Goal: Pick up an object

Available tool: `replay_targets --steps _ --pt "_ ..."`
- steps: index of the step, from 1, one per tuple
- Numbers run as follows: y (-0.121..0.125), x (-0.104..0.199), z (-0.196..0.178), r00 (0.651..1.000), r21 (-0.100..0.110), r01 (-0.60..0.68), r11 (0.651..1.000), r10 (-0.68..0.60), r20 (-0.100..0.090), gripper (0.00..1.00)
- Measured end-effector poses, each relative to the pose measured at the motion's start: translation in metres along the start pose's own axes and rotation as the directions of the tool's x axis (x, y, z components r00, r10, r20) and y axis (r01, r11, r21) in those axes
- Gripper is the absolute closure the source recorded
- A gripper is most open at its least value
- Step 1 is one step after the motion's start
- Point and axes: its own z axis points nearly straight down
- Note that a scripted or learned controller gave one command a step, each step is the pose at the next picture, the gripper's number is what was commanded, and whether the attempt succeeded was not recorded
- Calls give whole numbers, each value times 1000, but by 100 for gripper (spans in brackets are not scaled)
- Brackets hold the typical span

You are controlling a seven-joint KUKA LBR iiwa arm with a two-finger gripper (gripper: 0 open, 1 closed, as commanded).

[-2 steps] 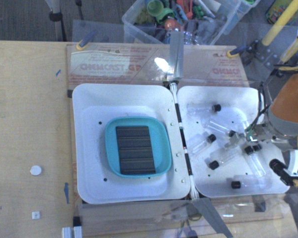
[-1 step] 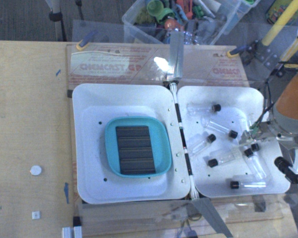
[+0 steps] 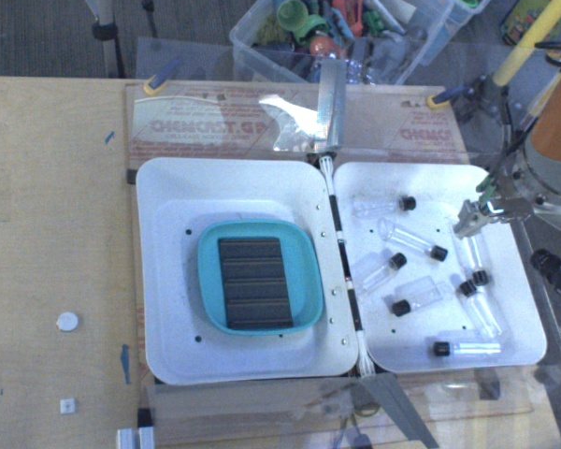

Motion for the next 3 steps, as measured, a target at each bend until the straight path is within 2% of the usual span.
replay_targets --steps 1,2,3 --pt "94 -22 32 999 0 -51 999 51 1 100" --pt "61 -44 110 999 1 40 999 -40 0 100" --pt "61 -44 110 999 1 40 999 -40 0 0"
